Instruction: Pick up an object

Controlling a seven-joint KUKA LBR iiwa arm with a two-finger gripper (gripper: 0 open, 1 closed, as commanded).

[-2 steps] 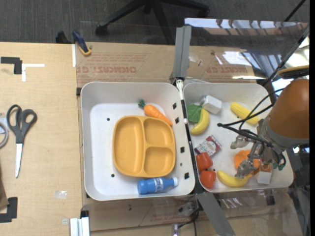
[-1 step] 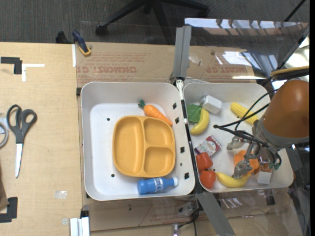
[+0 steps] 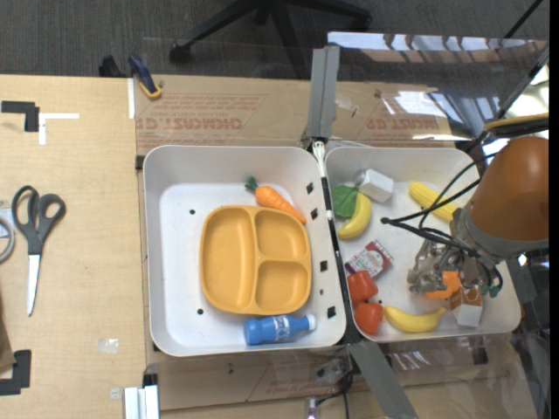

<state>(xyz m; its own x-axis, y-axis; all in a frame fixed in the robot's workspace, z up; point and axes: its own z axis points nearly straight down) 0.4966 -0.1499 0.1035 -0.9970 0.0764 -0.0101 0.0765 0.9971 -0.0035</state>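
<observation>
Orange block (image 3: 449,284) against tool (image 3: 434,277)

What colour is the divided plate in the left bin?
Yellow-orange; the divided plate shows clearly in the camera view.

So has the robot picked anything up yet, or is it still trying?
Nothing looks lifted yet. The gripper is down low in the right bin, over something orange, but I can't tell if it has hold of it. The bananas, the carrot and the blue bottle lie in the bins. Grabbing and lifting are left.
</observation>
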